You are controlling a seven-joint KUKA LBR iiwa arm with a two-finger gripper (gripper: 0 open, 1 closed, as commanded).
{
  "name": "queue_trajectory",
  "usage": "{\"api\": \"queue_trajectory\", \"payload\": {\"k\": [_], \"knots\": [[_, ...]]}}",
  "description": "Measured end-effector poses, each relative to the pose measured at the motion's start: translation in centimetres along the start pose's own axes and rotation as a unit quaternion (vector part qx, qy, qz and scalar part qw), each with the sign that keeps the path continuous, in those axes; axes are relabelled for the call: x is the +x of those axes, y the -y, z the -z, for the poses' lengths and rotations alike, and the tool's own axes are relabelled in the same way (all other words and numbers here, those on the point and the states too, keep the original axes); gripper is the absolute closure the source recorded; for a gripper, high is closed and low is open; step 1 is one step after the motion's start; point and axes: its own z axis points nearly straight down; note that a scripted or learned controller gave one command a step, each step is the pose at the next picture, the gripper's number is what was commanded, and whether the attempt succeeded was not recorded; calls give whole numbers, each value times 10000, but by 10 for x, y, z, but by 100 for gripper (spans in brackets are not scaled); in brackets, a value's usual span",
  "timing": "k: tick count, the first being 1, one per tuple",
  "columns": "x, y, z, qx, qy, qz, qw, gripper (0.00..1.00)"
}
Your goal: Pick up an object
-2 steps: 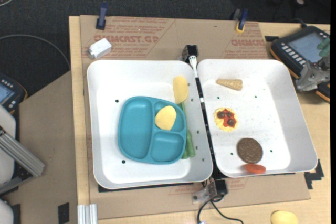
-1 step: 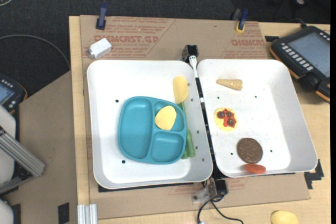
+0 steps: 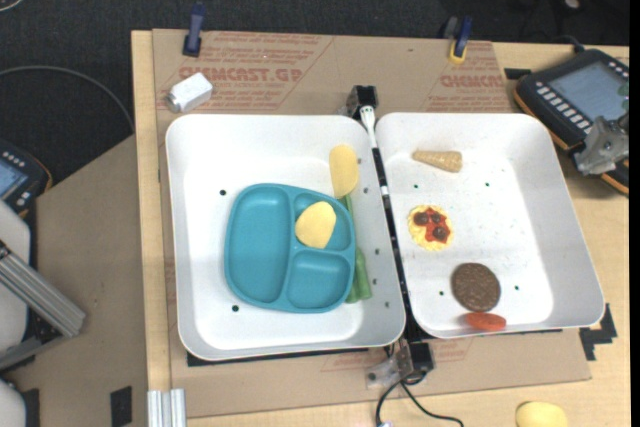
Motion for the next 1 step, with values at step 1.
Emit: {"api": "queue_trajectory", "payload": {"k": [1], "knots": [[-39,1,123,-143,49,-21,9999,100]]}}
